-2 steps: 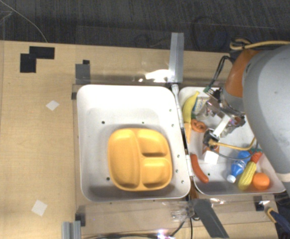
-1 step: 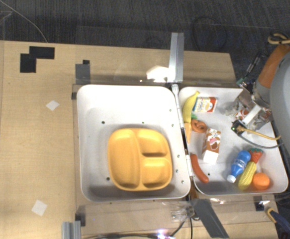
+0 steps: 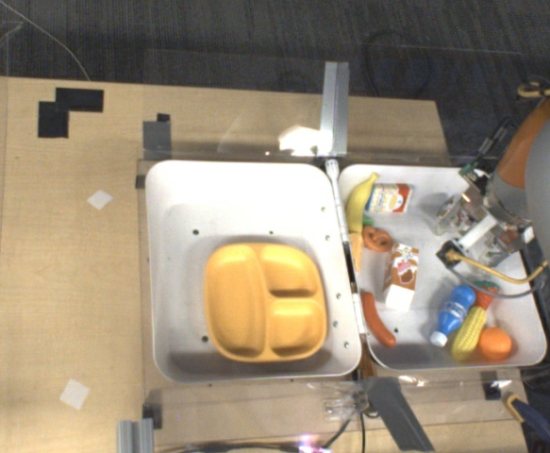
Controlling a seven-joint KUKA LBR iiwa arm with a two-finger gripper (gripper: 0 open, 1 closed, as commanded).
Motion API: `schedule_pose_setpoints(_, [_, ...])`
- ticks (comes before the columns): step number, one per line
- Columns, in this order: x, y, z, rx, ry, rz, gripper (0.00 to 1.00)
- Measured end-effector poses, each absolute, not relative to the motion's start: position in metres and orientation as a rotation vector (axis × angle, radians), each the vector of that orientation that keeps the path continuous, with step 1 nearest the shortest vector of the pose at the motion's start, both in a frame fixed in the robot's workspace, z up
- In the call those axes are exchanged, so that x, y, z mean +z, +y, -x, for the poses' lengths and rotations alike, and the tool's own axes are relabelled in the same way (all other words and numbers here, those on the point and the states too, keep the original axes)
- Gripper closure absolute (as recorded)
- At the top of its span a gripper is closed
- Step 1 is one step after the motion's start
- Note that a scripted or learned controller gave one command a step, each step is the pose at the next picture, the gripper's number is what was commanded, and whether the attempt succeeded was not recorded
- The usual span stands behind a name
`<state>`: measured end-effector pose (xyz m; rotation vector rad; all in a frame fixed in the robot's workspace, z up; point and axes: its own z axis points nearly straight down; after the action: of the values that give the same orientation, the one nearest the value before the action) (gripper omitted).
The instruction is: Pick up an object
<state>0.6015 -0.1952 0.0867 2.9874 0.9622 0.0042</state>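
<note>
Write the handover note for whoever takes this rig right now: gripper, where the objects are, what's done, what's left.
Gripper: over the upper right part of the right bin, nothing visible between its fingers.
Right bin holds a banana, two small cartons, a red sausage, a blue bottle, a corn cob and an orange.
Left bin holds a yellow divided tray.
Done: no pick visible yet.
Left: grasp one object and lift it.

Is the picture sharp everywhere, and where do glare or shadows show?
Camera view: the yellow tray is crisp, with a soft shadow on the left bin below it; a bright glare patch sits on the bench behind the bins; the gripper looks small and cluttered, hard to read.
</note>
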Motion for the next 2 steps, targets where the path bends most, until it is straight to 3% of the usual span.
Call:
schedule_pose_setpoints(1, [0.0881,-0.201,-0.5847,0.015,0.89,-3.013,0.0])
schedule_pose_setpoints(2, [0.088,-0.2009,-0.5847,0.014,0.89,-3.013,0.0])
